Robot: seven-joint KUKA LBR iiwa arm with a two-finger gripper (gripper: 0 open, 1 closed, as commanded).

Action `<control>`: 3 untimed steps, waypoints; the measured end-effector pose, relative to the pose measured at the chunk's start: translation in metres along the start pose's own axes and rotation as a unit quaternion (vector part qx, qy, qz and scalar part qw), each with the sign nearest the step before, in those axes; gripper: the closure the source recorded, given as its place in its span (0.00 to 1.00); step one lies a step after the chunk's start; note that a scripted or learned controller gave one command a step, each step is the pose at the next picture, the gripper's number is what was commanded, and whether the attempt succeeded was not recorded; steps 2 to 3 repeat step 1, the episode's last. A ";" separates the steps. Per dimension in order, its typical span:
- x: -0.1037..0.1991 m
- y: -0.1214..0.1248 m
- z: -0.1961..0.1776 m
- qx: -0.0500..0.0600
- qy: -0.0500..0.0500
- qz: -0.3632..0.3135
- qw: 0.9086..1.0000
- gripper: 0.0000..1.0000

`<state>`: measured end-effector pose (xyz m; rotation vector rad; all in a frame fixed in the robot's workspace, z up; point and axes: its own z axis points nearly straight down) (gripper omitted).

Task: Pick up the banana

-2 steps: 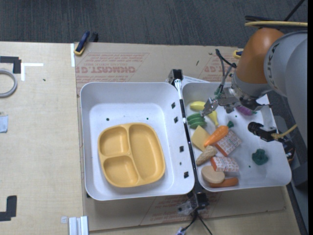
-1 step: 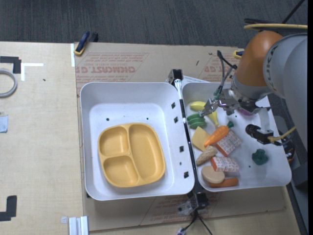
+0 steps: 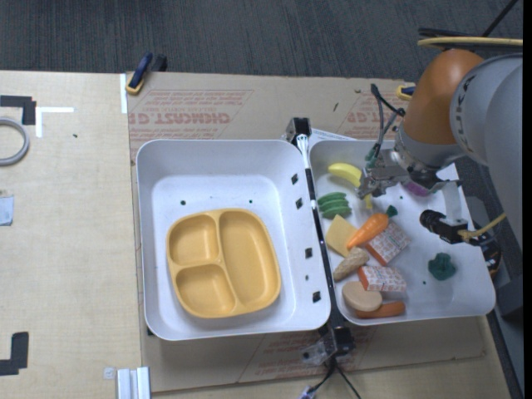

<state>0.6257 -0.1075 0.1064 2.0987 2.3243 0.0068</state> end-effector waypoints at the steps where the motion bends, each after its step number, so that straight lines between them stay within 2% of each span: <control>1: 0.034 0.038 -0.111 0.005 0.001 0.037 0.999 1.00; 3: 0.034 0.038 -0.111 0.005 0.001 0.037 0.999 1.00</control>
